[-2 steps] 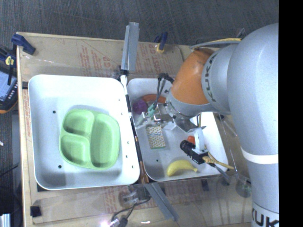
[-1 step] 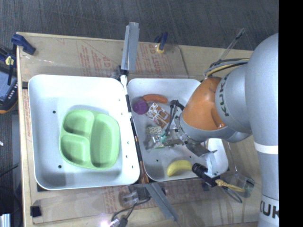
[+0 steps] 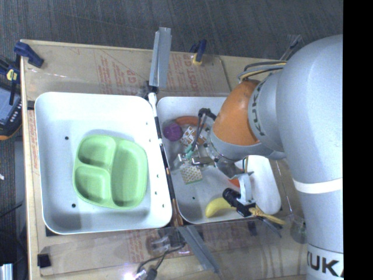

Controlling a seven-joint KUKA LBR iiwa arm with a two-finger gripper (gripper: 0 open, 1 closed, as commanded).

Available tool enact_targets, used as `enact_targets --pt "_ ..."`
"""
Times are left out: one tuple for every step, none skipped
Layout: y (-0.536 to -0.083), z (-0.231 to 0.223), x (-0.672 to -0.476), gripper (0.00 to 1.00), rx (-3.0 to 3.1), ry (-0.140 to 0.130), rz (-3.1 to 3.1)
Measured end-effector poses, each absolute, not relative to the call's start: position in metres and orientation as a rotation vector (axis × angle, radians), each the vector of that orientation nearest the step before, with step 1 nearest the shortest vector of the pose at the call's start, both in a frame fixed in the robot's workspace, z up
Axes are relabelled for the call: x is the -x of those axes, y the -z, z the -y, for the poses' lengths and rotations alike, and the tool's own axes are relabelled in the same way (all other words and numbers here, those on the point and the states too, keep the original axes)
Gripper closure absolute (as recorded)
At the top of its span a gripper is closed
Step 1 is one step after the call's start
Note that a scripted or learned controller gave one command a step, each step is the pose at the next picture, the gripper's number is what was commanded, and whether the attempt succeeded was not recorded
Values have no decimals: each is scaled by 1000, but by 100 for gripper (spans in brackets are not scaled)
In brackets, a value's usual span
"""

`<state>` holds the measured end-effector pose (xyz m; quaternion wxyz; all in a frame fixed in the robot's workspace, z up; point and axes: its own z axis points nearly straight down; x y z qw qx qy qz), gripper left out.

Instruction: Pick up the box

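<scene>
End effector (image 3: 195,156) low in right bin (image 3: 265,182), over small patterned box (image 3: 191,173) on the bin floor; open or closed, can't tell. Purple ball (image 3: 172,132) just beyond, banana (image 3: 218,207) near front wall. Left bin (image 3: 52,121) holds green divided tray (image 3: 111,171). Both bins on bench (image 3: 87,69).

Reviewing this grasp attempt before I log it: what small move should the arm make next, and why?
Probably a short, straight descent. The gripper hangs low in the right bin, just above the small patterned box, which lies on the bin floor below the purple ball and above the yellow banana. Nothing visibly sits between the fingers, so the box looks not yet grasped.
</scene>
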<state>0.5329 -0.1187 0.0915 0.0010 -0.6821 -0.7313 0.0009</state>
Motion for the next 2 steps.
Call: enact_targets --pt "-101 118 -532 100 2137 -6 2297" --pt "-212 68 -477 100 2050 -1 2377"
